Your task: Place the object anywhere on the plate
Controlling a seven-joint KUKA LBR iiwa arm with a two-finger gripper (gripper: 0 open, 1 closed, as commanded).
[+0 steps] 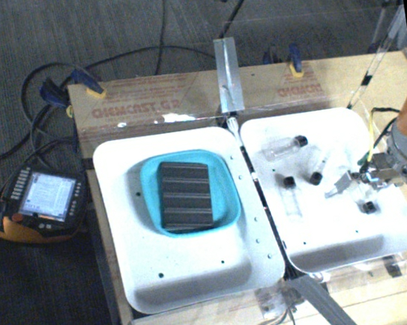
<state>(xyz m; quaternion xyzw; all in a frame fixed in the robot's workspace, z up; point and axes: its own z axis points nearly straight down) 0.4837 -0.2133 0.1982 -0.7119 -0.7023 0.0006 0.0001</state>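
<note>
From my station I see the blue plate (227,192) sitting in the left bin (197,272) on the worktop (149,105) with a dark ribbed block (185,194) lying flat across its middle; the right bin (337,248) holds a few clear vials with black caps (286,145), scattered near and apart from one another. The gripper (365,178) sits low at the right bin's right side; I cannot tell how it is set, as the metal there is a blur.
</note>
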